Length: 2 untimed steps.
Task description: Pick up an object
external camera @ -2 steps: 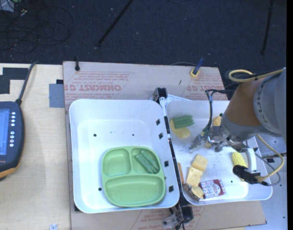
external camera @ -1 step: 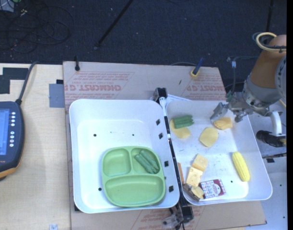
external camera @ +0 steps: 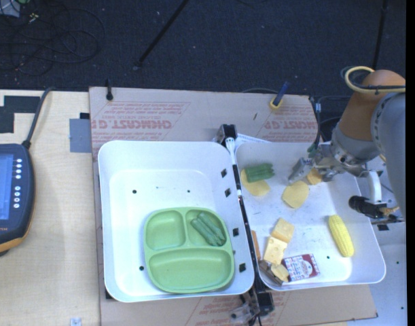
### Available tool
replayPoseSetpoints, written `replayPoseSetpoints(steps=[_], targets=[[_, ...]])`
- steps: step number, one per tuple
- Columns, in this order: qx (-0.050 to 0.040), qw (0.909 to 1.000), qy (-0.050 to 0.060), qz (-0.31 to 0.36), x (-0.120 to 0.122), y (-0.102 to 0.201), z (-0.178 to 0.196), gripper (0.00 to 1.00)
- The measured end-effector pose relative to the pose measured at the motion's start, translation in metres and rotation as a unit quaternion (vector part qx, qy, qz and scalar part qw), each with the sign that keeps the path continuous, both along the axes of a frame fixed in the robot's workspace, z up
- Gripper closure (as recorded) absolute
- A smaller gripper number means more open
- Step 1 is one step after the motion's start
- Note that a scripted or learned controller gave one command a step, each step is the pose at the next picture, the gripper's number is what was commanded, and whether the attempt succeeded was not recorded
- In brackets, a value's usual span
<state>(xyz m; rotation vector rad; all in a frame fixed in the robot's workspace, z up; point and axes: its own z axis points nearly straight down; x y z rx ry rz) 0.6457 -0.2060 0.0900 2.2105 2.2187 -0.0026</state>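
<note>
Right bin (external camera: pixel 370 267): corn cob (external camera: pixel 341 235), cheese pieces (external camera: pixel 283 231) | left bin (external camera: pixel 119 182): green tray (external camera: pixel 187 263) | pincer (external camera: pixel 305 170): opening unclear

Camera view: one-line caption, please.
Arm's tool low in right bin near yellow pieces; green tray in left bin.

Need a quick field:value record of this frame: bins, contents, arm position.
left bin: green divided tray, green bean-like pieces in its upper right compartment
right bin: green vegetable, yellow wedge, corn cob, yellow blocks, red-and-white packet
arm: reaching in from the right, over the right bin's upper part
gripper: low near the yellow wedge
jaws state: cannot tell
held object: none visible
</note>
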Motion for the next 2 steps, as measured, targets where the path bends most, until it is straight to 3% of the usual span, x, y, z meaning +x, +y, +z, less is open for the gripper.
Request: replayPoseSetpoints(steps=[1, 2], targets=[[0.0066, 1.0, 0.005, 0.001, -0.038, 0.089, -0.003, 0.0], [0.0037, 1.0, 0.003, -0.001, -0.001, 0.065, -0.002, 0.0]])
